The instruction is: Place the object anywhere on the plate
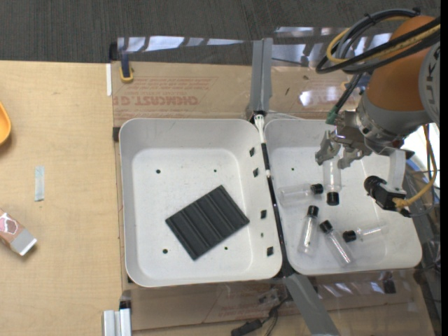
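Observation:
A dark ribbed rectangular plate lies tilted on the floor of the left bin. Several clear tubes with black caps lie in the right bin. One tube points straight down the image, black cap at its lower end and upper end directly under my gripper. The gripper hangs over the upper middle of the right bin. I cannot tell whether this tube is held or lies on the bin floor. Two more tubes lie below it, and another tube lies to the right.
The divider between the two bins runs between the gripper and the plate. The arm's cables and a black fitting hang over the right bin's right side. A small packet and a grey strip lie on the wooden bench to the left.

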You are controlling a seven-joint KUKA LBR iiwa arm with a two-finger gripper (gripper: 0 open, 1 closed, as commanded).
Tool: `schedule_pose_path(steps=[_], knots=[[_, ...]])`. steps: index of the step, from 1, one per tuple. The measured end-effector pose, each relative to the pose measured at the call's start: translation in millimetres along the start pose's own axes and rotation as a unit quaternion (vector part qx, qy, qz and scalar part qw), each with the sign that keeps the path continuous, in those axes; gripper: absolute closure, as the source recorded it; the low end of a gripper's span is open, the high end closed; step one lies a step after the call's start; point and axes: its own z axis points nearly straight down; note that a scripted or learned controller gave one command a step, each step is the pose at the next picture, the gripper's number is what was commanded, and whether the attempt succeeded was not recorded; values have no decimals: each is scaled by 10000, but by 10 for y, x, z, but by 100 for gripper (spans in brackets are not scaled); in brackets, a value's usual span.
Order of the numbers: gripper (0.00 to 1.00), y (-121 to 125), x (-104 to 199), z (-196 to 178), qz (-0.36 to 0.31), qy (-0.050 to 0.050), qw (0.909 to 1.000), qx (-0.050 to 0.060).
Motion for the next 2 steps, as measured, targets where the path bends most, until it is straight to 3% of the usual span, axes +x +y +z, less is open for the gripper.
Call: schedule_pose_path(steps=[1,2], knots=[[100,24,910,448,-788,-3,9969,12],[100,-450,1390,445,-1007,-5,9949,11]])
